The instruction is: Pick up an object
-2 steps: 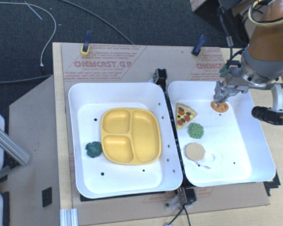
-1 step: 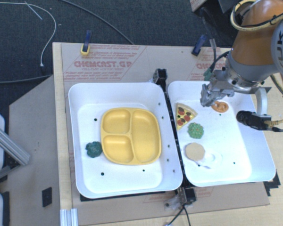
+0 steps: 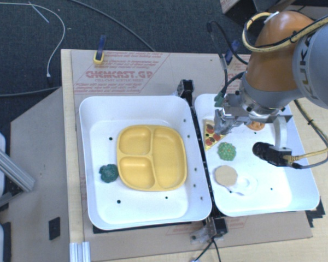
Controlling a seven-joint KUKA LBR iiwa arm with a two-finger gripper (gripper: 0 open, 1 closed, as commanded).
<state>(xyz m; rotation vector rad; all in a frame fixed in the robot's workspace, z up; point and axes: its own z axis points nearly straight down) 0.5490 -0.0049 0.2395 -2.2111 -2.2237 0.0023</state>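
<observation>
2 white bins, 1 yellow tray, 2 broccoli pieces, 1 cookie, claw state unclear

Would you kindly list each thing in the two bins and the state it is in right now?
yellow divided plate: flat in the left bin, compartments bare
dark green broccoli: on the left bin floor, beside the plate
light green broccoli: loose in the right bin
tan cookie: flat in the right bin
pizza slice: by the right bin's left wall
gripper: low over the pizza slice
</observation>
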